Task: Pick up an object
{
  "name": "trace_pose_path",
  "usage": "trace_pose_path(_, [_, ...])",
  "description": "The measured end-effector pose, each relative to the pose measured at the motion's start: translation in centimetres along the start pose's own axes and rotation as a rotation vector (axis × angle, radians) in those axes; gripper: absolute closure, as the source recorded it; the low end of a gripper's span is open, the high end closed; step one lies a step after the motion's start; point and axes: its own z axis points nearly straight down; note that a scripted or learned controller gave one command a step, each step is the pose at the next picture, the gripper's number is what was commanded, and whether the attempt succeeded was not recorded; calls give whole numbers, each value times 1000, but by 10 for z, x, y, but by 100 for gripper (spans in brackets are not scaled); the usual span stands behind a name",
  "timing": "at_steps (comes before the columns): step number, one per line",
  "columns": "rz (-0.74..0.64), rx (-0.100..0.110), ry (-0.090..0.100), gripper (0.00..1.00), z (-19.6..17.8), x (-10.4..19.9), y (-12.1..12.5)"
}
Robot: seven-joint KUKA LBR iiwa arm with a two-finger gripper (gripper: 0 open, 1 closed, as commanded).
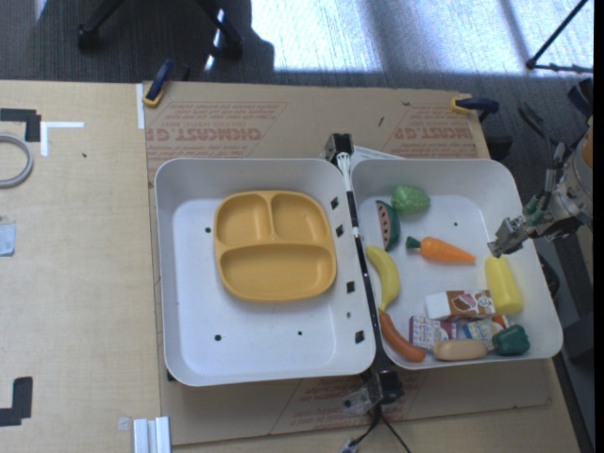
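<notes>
Two shallow white bins [179, 347]: the left holds a yellow divided plastic plate [275, 244]; the gripper [502, 241], finger state unclear, hovers above a yellow plastic corn cob [503, 286].

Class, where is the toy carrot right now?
The carrot lies in the right bin, between the banana and the pincer.

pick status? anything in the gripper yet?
Done: the arm has reached the right bin; the gripper sits at that bin's right rim, just above the yellow corn. In hand: nothing visible between the fingers. Left: the grasp and lift. The carrot, banana and the other toys all lie in the bin; the yellow plate sits in the left bin.
</notes>
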Motion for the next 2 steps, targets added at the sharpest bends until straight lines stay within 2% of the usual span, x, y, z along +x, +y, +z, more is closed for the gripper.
trace_pose_path(1, [-315,-4,-4,100,-219,-8,8])
trace_pose_path(2, [-225,2,1,100,-14,-14,-5])
